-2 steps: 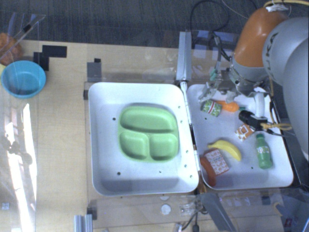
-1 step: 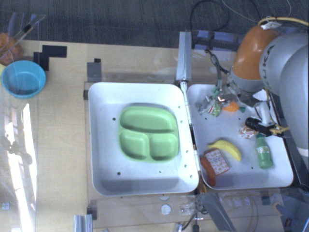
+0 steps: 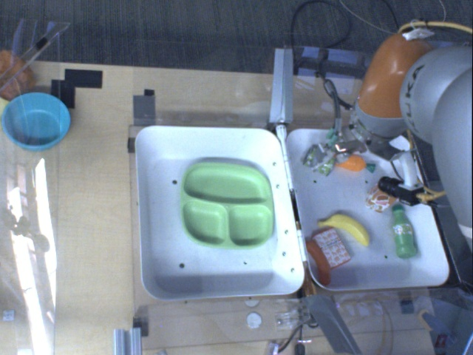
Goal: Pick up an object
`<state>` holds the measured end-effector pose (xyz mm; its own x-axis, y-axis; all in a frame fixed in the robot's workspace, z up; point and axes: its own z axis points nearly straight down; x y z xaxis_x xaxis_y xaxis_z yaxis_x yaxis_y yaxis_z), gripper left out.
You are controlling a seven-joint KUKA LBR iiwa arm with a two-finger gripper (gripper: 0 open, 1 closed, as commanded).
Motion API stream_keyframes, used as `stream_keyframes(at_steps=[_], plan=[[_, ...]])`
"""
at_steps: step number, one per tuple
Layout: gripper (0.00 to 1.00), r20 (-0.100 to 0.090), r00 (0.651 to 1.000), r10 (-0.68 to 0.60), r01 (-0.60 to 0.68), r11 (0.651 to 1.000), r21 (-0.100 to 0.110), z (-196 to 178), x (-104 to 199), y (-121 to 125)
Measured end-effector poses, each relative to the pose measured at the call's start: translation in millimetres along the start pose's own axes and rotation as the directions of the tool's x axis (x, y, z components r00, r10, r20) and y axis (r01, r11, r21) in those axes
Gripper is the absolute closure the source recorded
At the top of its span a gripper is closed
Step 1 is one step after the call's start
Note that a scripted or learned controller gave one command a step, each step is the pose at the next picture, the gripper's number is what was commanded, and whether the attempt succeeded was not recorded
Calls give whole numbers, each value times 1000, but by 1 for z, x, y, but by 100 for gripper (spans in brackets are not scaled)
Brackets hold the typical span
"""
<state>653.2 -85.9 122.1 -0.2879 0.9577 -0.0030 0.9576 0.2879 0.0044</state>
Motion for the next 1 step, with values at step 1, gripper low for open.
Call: stream_keyframes(at_steps=[1], plan=[[100, 0, 1000, 11, -11, 1000, -5, -102, 33, 21]])
